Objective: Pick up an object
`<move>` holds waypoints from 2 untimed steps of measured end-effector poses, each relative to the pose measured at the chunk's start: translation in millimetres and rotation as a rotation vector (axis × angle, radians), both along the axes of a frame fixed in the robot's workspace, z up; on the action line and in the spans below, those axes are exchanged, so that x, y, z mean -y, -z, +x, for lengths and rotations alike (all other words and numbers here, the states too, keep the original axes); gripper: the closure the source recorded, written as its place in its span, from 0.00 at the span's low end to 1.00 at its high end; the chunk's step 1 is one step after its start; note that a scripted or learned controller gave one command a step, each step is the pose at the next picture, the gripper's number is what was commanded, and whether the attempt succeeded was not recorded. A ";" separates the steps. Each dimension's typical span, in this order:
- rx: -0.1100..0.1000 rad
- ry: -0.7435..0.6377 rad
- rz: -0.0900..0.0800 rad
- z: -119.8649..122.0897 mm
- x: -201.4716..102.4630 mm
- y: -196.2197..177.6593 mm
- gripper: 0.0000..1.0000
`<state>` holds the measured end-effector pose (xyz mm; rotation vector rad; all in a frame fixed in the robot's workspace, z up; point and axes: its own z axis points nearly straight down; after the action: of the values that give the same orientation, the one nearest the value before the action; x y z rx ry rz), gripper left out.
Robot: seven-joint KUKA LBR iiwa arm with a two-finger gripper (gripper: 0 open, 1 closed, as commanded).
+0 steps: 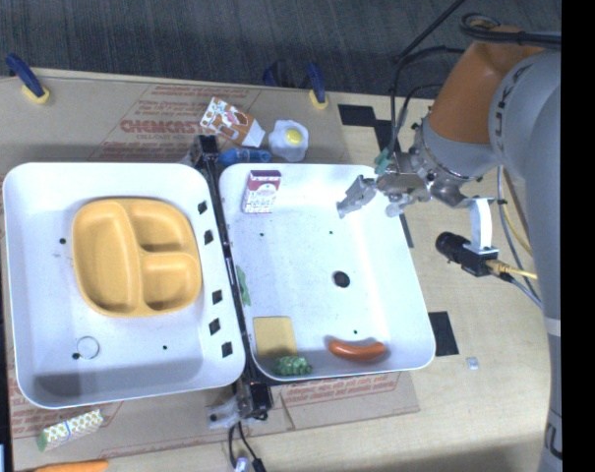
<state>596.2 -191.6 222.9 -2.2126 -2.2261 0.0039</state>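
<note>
Nothing is picked up yet. In the right bin a small red and white carton lies near the far left corner, a hot dog lies by the near rim, and a tan sponge sits beside a green sprig. The gripper hangs over the bin's far right part, clamped on nothing, apart from the carton. The left bin bears a yellow divided plate. Behind the bins, on the cardboard, lie a snack packet and a yellow cup
</note>
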 end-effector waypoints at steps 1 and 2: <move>0.000 0.179 0.001 -49.9 -13.6 131.7 0.00; -0.002 -0.089 0.003 -97.5 -62.4 131.9 0.00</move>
<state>498.7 -129.2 91.1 -2.1091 -2.3202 0.0029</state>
